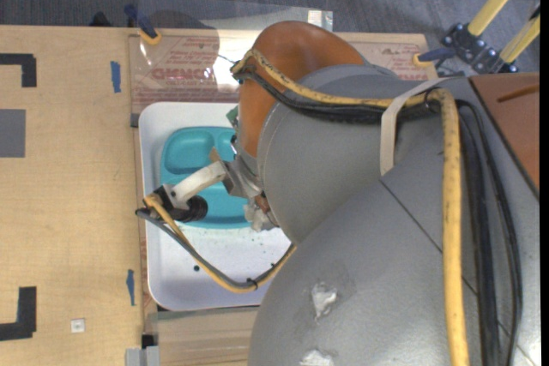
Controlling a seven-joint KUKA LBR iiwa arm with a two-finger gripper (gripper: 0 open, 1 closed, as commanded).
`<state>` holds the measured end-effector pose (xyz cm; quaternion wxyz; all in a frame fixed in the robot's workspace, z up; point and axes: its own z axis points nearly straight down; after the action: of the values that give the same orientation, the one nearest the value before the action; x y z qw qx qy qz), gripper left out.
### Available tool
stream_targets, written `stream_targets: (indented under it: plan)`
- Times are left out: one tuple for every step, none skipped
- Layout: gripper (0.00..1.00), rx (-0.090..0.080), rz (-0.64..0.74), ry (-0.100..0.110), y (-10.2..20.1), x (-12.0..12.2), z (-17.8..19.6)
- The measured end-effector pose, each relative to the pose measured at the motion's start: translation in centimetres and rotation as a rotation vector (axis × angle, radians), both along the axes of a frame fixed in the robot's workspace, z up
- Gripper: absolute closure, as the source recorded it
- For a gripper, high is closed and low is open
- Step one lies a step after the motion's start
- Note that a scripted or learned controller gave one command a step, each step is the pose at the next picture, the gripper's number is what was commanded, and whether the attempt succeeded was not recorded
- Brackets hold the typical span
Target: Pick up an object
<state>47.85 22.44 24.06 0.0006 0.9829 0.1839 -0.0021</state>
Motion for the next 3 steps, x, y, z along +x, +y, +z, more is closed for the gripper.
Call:
stream_targets:
  plan:
    - [1.0, 0.01, -0.159, -0.008, 0.3, 0.2, -15.0]
    - [1.0, 0.008, -0.168, -0.011, 0.2, 0.2, -6.4]
    - [1.0, 0.004, 0.173, -0.005, 0.1, 2.0, 4.3]
